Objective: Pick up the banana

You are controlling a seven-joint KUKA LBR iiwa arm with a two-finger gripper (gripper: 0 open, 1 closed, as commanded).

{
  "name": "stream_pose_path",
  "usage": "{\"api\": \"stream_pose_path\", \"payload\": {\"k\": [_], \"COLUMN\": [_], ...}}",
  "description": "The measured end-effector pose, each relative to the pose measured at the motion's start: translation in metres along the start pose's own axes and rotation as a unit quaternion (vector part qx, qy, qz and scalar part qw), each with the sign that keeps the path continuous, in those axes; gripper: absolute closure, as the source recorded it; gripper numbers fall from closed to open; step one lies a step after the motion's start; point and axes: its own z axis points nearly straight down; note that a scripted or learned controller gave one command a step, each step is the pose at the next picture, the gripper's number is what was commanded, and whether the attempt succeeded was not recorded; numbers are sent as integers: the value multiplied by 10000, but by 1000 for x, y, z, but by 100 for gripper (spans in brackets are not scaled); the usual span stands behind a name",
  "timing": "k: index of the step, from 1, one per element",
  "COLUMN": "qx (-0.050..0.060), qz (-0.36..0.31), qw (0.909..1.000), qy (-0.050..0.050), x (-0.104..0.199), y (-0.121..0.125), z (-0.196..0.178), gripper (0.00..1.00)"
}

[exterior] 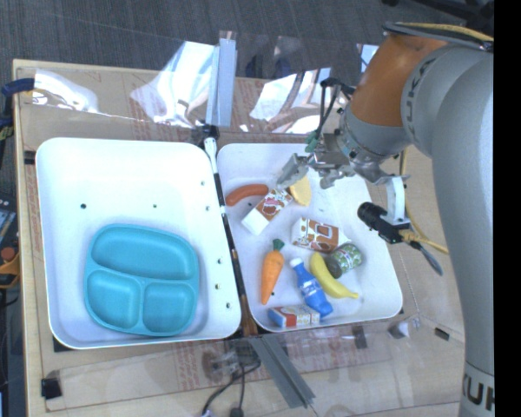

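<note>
Yellow banana [332, 278] lies diagonal in the right bin [378, 307], upper-left to lower-right, beside the blue bottle [310, 289]. We see the gripper [317, 170] w/ fingers spread, holding nothing, near the bin's top.

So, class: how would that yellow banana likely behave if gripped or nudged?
The banana looks like a glossy plastic toy: probably stiff, light and somewhat slippery. Its curve may let it rock or pivot. Wedged beside the blue bottle and can, it would likely jostle them.

Wooden bench [113, 102], two white bins side by side, left bin [61, 172], right bin [378, 289]

glossy white plastic bins [122, 159], smooth banana [330, 277]
</note>
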Motion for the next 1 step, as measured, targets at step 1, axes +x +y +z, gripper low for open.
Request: {"api": "stream_pose_path", "payload": {"k": [1], "qx": [-4], "qz": [-196], "qw": [9998], "qy": [4], "x": [23], "y": [-50], "z": [90], "gripper": [0]}}
